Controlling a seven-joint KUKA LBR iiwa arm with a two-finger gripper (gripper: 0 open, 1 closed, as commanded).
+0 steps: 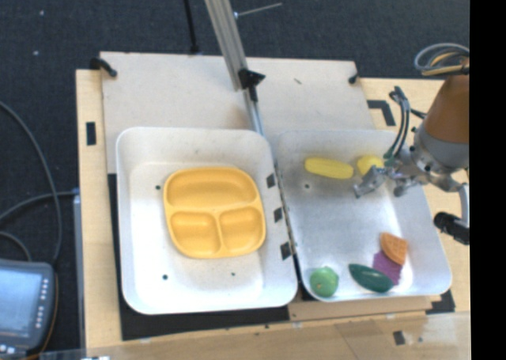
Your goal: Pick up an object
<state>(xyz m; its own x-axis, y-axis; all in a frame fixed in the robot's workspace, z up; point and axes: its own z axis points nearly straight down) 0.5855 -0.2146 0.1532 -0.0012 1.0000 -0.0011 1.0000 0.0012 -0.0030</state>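
Gripper (379,180) state unclear, over right bin (316,208) beside yellow ball (368,164), left bin (142,271) holding yellow tray (213,210)

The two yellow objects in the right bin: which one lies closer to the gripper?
The small round yellow object, lying just left of the gripper. The long yellow banana-shaped object lies farther left.

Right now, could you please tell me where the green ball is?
The green ball lies in the right bin's near-left corner, just left of the dark green piece.
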